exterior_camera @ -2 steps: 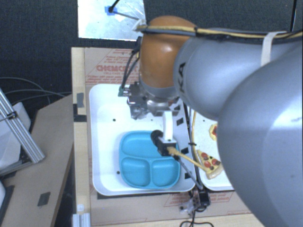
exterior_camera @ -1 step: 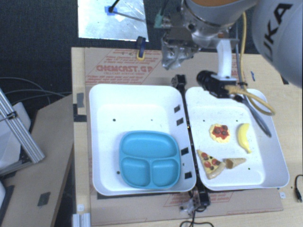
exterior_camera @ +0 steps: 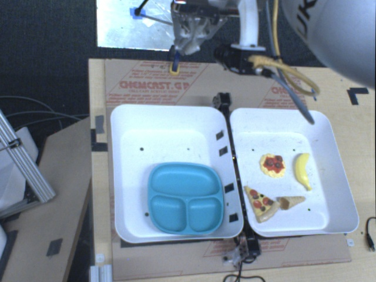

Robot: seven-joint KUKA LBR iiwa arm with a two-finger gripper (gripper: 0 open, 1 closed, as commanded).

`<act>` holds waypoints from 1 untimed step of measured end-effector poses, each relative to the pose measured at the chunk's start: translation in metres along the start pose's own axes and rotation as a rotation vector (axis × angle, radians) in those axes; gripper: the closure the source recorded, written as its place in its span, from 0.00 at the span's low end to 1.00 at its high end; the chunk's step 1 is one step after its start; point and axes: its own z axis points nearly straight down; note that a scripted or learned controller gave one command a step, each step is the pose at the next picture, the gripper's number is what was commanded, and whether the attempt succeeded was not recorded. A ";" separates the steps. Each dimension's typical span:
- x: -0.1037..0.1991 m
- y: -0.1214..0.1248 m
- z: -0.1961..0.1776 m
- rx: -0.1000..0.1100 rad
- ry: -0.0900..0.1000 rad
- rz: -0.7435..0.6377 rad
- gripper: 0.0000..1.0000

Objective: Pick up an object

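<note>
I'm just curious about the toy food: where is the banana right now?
The banana lies in the right-hand bin, near its right wall, just right of the small round pizza and above the ice cream cone.

My tan wooden bench (exterior_camera: 100,93) carries a printed cardboard sheet (exterior_camera: 158,81); two shallow white bins, left (exterior_camera: 126,157) and right (exterior_camera: 332,151), rest on it.

Bins (exterior_camera: 170,119) white, few dark specks, black clips along shared edge. Tray (exterior_camera: 185,197) light blue, plain. Banana (exterior_camera: 302,170) yellow. Pizza slice (exterior_camera: 259,202) tan crust, yellow top, red and dark dots. Round tart (exterior_camera: 273,165) yellow rim, red centre, dark spots. Cone piece (exterior_camera: 290,202) tan. Desk (exterior_camera: 100,93) pale cardboard brown, red lettering just below tool (exterior_camera: 187,44). Tool silver-grey, yellow tip hanging beside it. Cable (exterior_camera: 288,72) yellow, right of tool. Floor dark blue-black.
</note>
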 end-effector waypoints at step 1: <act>-0.003 0.043 0.228 0.014 -0.006 0.009 1.00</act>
